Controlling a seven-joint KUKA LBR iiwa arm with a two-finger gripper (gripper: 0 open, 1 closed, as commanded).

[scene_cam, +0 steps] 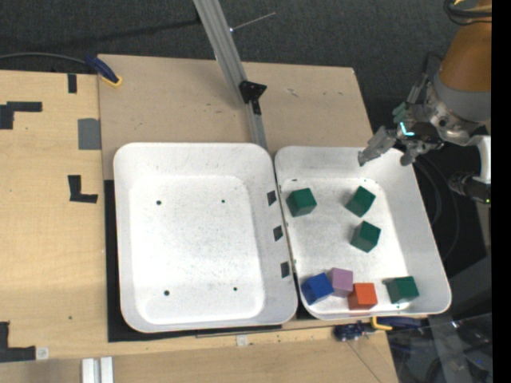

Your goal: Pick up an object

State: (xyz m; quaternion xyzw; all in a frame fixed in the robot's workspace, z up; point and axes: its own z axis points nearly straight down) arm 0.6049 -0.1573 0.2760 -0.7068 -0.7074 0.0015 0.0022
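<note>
The right bin (319, 162) holds several small blocks. Green blocks lie at the upper left (301, 202), upper right (361, 200), middle (366, 236) and lower right corner (402, 288). Along the near wall sit a blue block (317, 286), a purple block (342, 280) and an orange block (363, 295). My gripper (391, 148) hangs over the bin's far right corner, above and apart from the blocks, with its two fingers spread and nothing between them.
The left bin (192, 230) lies beside the right one, with black clips along the shared edge. A slanted metal pole (227, 42) rises behind the bins. The wooden bench (48, 214) extends to the left.
</note>
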